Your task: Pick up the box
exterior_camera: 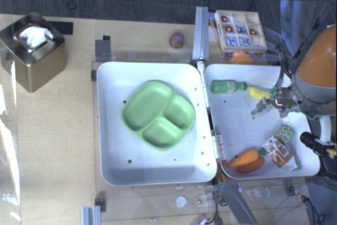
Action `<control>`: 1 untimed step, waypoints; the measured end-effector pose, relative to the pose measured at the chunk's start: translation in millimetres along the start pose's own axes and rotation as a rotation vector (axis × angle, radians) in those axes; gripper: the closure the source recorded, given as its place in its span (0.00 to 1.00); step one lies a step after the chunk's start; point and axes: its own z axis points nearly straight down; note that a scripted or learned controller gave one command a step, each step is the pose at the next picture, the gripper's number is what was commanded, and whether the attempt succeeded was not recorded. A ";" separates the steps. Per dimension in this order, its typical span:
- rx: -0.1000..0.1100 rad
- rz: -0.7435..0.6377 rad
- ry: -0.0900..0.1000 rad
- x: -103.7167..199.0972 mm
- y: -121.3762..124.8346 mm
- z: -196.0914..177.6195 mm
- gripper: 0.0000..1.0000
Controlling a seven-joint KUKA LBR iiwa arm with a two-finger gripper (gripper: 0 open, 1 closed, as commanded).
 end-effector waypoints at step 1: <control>-0.008 -0.003 -0.001 0.6 2.7 -11.8 1.00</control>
